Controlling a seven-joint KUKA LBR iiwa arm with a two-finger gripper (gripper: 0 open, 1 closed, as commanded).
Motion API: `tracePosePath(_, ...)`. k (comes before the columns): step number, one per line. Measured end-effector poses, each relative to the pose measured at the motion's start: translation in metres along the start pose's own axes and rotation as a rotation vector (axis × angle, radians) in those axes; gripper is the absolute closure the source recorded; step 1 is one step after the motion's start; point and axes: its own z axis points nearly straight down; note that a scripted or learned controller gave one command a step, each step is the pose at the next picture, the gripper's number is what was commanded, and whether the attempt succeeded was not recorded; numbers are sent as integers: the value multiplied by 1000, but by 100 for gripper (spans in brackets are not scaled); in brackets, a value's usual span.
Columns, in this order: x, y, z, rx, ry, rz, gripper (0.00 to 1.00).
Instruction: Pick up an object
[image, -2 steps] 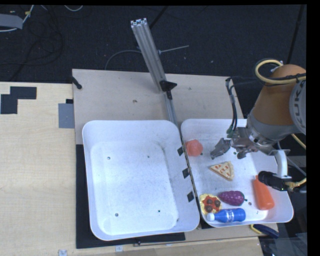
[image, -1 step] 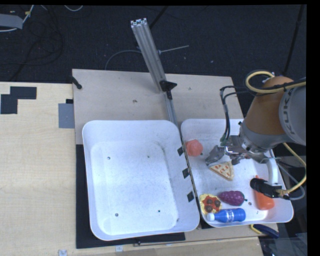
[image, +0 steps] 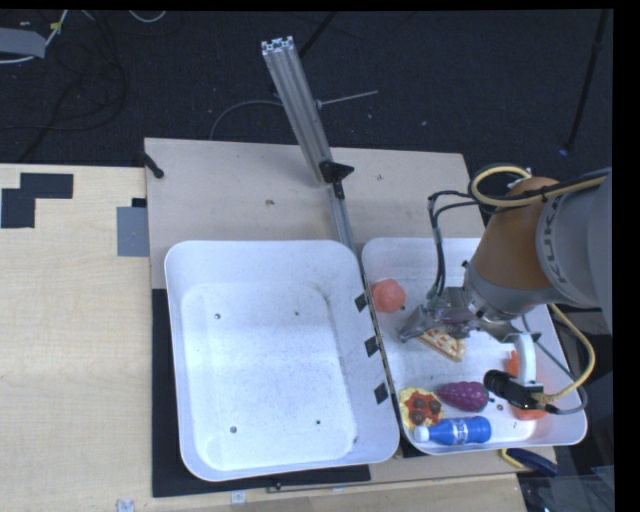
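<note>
The arm (image: 530, 245) reaches in from three o'clock and bends down over the right bin (image: 400, 258), its orange band above the wrist. The jaws (image: 432, 325) hang low over the middle of that bin, directly above a pizza-slice toy (image: 445, 344); whether they are clenched or released, or touching the slice, cannot be told from this angle.

A small red ball (image: 388, 294) lies at about ten o'clock from the jaws, close to the bin's left wall. Toward six o'clock sit a purple grape-like piece (image: 463, 395), a round yellow and red toy (image: 421, 407) just beside it at its eight o'clock, and a blue bottle (image: 455, 431) along the bin's near wall. An orange and white item (image: 522, 365) lies at four o'clock from the jaws.

The left bin (image: 190, 300) sits beside the right one on the table (image: 230, 190).
</note>
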Motion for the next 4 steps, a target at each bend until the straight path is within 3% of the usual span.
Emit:
tracePosePath(1, -1, 1, -12, -3, 0, 2, 100)
tracePosePath(4, -13, 4, -164, -1, 2, 0, 100)
